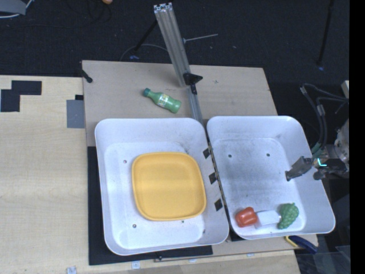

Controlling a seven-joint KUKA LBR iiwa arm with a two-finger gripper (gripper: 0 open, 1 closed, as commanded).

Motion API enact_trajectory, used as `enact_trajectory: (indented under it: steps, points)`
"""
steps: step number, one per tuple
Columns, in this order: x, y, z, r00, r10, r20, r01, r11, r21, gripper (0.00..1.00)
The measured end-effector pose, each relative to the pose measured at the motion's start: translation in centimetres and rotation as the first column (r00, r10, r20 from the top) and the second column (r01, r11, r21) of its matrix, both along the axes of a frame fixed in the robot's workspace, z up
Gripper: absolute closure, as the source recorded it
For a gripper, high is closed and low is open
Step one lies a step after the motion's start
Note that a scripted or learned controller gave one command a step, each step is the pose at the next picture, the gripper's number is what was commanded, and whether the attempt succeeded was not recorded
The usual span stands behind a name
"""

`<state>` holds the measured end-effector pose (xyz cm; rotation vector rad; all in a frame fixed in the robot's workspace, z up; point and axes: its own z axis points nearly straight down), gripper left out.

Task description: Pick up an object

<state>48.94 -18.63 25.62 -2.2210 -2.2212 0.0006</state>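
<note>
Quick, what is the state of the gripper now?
Gripper: at the right bin's right edge, holding nothing; open or closed cannot be told.

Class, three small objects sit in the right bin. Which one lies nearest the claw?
The green one, at the row's right end; the white and red objects lie farther from the claw.

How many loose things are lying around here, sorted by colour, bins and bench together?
Green: 2, the green plastic bottle on the bench behind the bins and the green broccoli-like toy in the right bin
Yellow: 1, the square yellow plate in the left bin
Red: 1, the small red toy in the right bin
White: 1, the flat white block between the red and green toys
Total: 5
</note>
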Motion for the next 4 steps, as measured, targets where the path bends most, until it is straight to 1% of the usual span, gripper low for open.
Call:
enact_trajectory:
  steps: [1,2,3,4]
  points:
    - [0.0,0.0,0.0,1.000,0.000,0.000,0.000,1.000,0.000,0.00]
    - [0.3,-0.4,-4.4,1.000,0.001,-0.003,-0.001,1.000,0.001,0.00]
    - [-0.1,-0.4,-10.7,1.000,0.001,-0.005,-0.001,1.000,0.002,0.00]
    - [-0.2,-0.3,-16.0,1.000,0.001,-0.004,-0.001,1.000,0.001,0.00]
